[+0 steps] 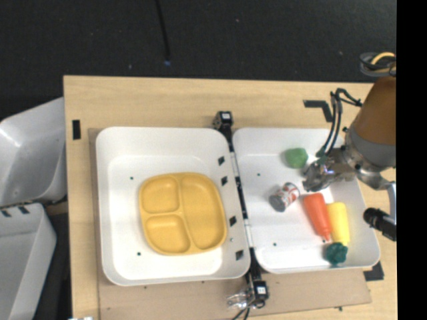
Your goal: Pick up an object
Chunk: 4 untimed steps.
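The right bin (267, 245) holds a green lump (295, 157), a small silver and red can (285, 196) lying on its side, an orange carrot-like piece (317, 215), a yellow piece (339, 223) beside it, and a small dark green piece (335, 253) near the front edge. My gripper (319, 176) hangs over the right bin, just above the top end of the orange piece and right of the can. The green lump lies up and to its left. The arm's orange band (377, 112) is at the right edge.
The left bin (113, 179) holds a yellow divided plate (182, 213) in its middle. Black clips (223, 119) sit along the seam between the bins. Cables (337, 109) run by the wrist. White equipment (27, 159) stands left of the bench.
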Each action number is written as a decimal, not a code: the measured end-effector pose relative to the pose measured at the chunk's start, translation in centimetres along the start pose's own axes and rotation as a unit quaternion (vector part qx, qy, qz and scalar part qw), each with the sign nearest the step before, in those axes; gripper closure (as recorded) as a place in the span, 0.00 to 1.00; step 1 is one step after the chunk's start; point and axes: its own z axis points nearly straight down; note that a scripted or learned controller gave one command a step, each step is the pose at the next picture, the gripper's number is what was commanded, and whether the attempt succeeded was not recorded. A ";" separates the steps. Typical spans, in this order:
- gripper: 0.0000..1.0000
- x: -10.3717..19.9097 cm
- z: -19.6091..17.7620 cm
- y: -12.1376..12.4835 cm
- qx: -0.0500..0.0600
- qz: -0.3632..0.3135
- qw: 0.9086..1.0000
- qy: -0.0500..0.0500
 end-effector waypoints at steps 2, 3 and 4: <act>1.00 5.0 -1.2 2.2 0.003 -0.002 1.000 0.001; 1.00 10.6 -0.4 3.4 0.004 -0.002 1.000 0.001; 1.00 15.5 0.7 5.1 0.003 -0.002 1.000 0.001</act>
